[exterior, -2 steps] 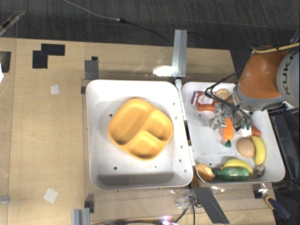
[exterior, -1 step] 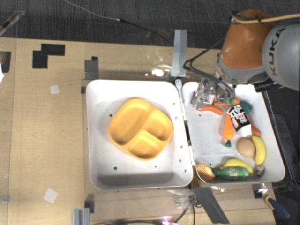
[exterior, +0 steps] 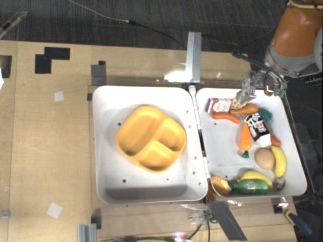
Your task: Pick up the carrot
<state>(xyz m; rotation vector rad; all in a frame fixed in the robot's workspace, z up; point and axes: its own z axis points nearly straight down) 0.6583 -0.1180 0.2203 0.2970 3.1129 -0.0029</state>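
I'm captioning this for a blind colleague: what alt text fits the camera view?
The gripper hangs over the far end of the right bin, away from the carrot lying mid-bin among other toy foods. The left bin holds a yellow divided tray.

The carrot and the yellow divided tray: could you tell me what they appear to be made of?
Carrot: probably moulded plastic toy food, uniform orange with a smooth, faintly shiny skin. Yellow tray: seemingly glossy plastic, with soft highlights along its rounded compartment edges.
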